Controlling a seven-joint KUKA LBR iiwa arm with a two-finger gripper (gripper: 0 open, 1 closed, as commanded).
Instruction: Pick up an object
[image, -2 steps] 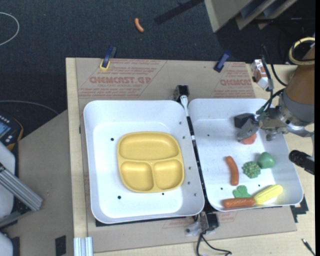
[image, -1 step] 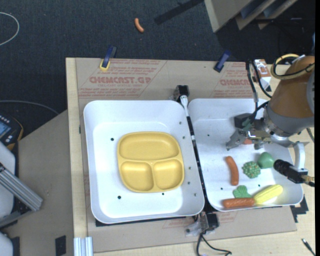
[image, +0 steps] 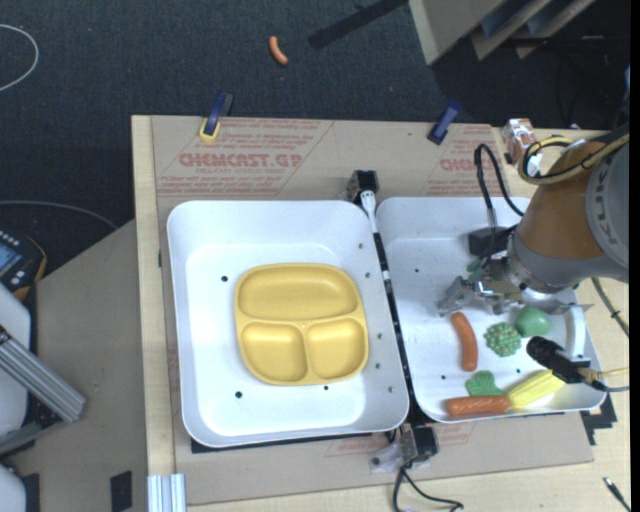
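The pincer (image: 462, 293) sits low inside the right bin (image: 425, 225), near the bin's middle. Its two fingers are apart, and nothing lies between them.

Right bin contents, located from the pincer:
- An orange-red sausage (image: 466, 340) lies just below the pincer, lengthwise toward the near wall, apart from the fingers.
- A pale green broccoli floret (image: 503, 339) rests below and to the right, just beside the sausage.
- A smooth green round piece (image: 533, 321) sits further right, next to the floret, partly under the wrist.
- A small dark green piece (image: 481, 383) lies further below, near the front wall.
- A second red-orange sausage (image: 477, 406) lies along the front wall, touching the dark green piece.
- A yellow corn cob (image: 532, 389) lies to the lower right, beside that second sausage.

Left bin (image: 190, 300), well to the left of the pincer: it holds one yellow divided tray (image: 300, 322) with three compartments, lying flat near the centre.
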